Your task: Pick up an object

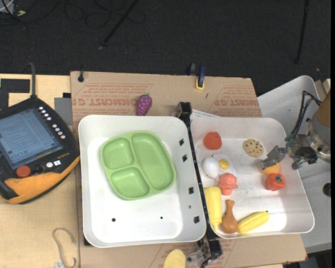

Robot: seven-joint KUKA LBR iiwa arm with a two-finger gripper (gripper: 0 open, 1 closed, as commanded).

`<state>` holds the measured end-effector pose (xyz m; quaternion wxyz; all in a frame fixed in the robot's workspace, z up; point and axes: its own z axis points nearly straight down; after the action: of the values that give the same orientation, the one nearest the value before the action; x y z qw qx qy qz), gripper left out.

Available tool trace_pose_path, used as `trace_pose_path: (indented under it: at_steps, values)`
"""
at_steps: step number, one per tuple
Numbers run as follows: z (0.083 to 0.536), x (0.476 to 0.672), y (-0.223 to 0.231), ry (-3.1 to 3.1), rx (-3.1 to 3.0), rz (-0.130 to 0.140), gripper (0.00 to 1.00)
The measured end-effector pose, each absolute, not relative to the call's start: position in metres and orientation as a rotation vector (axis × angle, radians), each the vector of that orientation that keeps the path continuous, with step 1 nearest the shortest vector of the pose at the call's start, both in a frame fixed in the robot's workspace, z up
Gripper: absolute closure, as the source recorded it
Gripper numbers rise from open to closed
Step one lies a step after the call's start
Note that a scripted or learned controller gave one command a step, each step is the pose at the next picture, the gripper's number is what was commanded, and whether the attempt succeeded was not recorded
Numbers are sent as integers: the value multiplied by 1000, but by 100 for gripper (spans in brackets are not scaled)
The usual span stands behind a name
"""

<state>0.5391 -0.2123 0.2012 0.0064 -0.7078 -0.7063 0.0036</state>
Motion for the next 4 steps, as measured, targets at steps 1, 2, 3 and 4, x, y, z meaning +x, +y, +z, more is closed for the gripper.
trace_pose_path:
  at_steps: [1, 2, 3, 4]
  values:
    - [208, 542, -213, -2221, -2221, 1, 0]
    - [147, 533, -210, -2218, -2215, 5, 0]
    - [117, 534, -212, -2221, -2222, -1, 0]
    - [124, 533, -214, -2213, -2226, 0, 100]
